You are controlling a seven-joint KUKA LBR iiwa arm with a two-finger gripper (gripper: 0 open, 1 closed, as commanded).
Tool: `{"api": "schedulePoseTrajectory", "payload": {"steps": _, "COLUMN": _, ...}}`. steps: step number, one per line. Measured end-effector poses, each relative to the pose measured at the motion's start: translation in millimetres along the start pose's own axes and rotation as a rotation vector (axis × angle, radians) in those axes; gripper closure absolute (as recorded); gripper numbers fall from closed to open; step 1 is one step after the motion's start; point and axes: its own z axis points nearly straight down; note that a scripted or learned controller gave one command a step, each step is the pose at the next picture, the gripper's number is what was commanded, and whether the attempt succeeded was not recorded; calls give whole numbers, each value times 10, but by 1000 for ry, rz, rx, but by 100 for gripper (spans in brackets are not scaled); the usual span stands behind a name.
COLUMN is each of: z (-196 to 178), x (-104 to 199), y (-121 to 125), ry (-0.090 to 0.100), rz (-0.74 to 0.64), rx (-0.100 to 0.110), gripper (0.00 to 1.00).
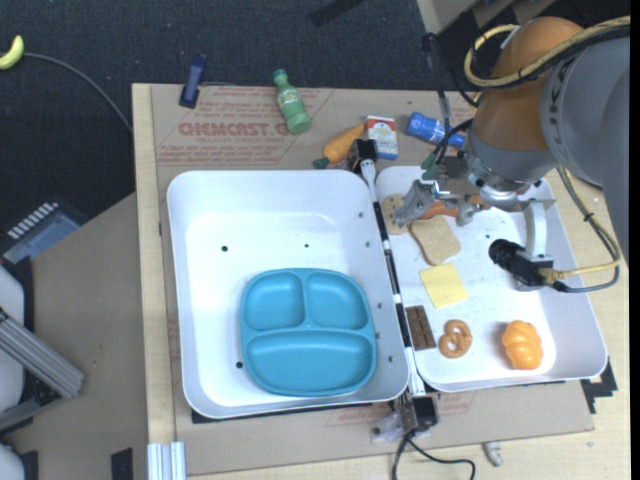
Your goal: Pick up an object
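The hand [432,200] hangs low over the far end of the right bin [575,313], just above a slice of bread [437,240]; whether its fingers are apart or together cannot be told. Nearer in that bin lie a yellow cheese slice [443,286], a pretzel [456,338] and an orange toy [521,343].

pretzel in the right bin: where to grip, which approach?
Take the pretzel straight from above, fingers across its narrow width, closing on the outer loops. It lies flat on the right bin floor, so a side approach likely offers no edge. The chocolate bar lies close on one side, the orange toy further off on the other; aligning the fingers along the other axis probably avoids both.
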Motion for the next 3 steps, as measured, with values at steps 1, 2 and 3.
{"api": "schedulePoseTrajectory", "payload": {"steps": 1, "z": 945, "x": -654, "y": 384, "ry": -3, "rz": 3, "rx": 0, "gripper": 0}}
{"api": "schedulePoseTrajectory", "payload": {"steps": 2, "z": 1019, "x": -571, "y": -455, "ry": -1, "rz": 3, "rx": 3, "gripper": 0}}
{"api": "schedulePoseTrajectory", "payload": {"steps": 3, "z": 1013, "x": -550, "y": -548, "ry": 0, "rz": 3, "rx": 3, "gripper": 0}}
